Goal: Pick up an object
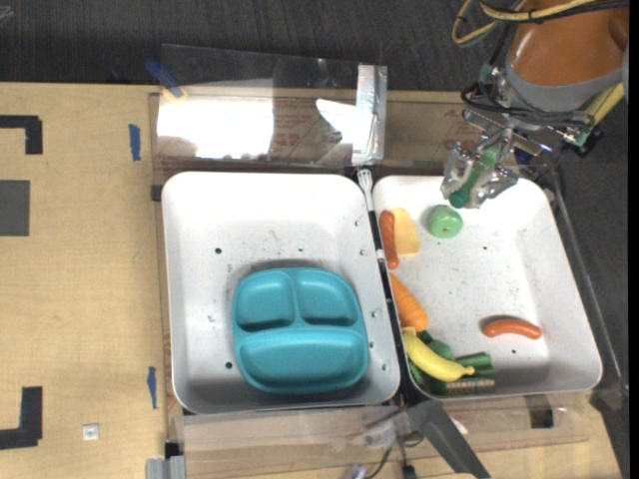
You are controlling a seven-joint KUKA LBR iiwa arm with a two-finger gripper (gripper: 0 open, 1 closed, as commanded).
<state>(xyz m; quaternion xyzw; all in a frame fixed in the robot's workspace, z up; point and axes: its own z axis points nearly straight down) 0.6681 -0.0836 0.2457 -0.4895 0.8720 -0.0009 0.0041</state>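
The pincer (pixel 471 186) hangs over the far edge of the right bin (pixel 564 267), just above and beside a green ball (pixel 445 221) lying on the bin floor — whether it is apart or together cannot be told. Further out in that bin lie a yellow block (pixel 404 231), a carrot (pixel 407 303), a banana (pixel 435 359) and a red sausage (pixel 511 328); the left bin (pixel 200 218) on the counter (pixel 70 297) holds a teal divided tray (pixel 298 327).

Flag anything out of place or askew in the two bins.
Nothing looks spilled or broken. The toy food in the right bin lies loosely; the carrot and banana crowd its left wall. The teal tray sits flat.
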